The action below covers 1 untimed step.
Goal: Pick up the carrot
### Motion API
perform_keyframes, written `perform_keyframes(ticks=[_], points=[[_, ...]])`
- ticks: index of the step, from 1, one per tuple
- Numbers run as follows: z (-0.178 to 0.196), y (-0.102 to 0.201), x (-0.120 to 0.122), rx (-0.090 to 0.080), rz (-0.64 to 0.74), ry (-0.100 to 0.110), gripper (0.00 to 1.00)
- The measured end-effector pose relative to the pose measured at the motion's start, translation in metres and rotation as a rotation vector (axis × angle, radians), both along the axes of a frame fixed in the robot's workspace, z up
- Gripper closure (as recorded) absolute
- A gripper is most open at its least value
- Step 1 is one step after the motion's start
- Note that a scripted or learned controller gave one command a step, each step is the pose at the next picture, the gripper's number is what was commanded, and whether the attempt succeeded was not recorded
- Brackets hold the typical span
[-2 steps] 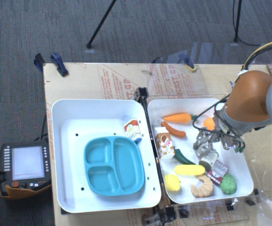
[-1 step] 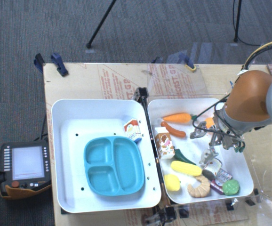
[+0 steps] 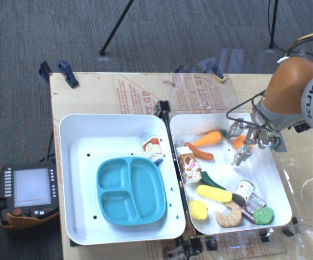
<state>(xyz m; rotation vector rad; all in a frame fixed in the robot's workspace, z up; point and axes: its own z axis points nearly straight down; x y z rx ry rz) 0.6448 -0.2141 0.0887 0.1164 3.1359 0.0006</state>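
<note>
Right bin [image 3: 270, 169]: carrot [image 3: 207, 139] (left of claw [image 3: 247, 143])

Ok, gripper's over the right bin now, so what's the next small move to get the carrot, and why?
Probably slide the gripper left across the right bin, toward the carrot, then lower. The carrot lies near the bin's far wall, just above the hot dog, and the gripper sits to its right. Nothing shows between its fingers.

Single fixed camera above the tabletop [image 3: 118, 91], looking down at a slant, both white bins [image 3: 70, 145] in frame, floor beyond, arm [image 3: 289, 93] entering from right
</note>
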Motion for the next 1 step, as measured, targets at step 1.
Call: perform_keyframes(ticks=[1], points=[[0.0122, -0.0001, 0.0021, 0.002, -0.004, -0.008, 1.0]])
